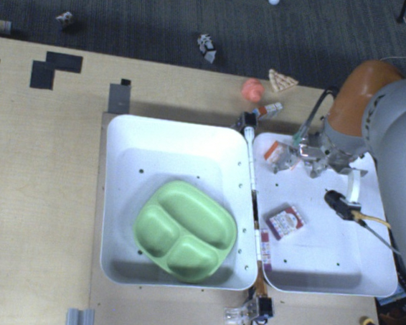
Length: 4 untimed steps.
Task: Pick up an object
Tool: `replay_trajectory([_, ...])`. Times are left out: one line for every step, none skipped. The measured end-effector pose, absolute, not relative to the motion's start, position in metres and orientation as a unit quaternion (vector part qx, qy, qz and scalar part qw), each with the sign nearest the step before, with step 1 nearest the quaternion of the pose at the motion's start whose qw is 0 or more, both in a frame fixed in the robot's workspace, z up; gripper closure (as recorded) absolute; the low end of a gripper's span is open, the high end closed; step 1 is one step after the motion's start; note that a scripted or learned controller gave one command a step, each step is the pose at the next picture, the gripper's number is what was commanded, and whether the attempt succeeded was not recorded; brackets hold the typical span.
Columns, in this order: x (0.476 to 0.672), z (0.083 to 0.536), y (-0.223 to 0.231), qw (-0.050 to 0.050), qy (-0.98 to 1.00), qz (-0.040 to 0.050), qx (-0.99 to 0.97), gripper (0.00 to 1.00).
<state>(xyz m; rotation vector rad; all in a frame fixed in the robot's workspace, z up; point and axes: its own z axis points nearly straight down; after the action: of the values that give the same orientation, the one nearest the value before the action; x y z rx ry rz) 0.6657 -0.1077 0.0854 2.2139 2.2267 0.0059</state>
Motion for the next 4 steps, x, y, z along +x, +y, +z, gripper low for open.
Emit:
replay_trajectory([0.667,0.097,-0.108,0.003,0.71,0.0027,0.704,1.0])
replay_trajectory([0.67,0.187,-0.022,0.002,0.709,0.0034,0.705,1.0])
replay_trajectory([0.669,0.186,-0.024,0.001,0.709,0.0016,0.705,0.0])
replay_trajectory([0.659,0.113,-0.067,0.001,0.709,0.002,0.705,0.0])
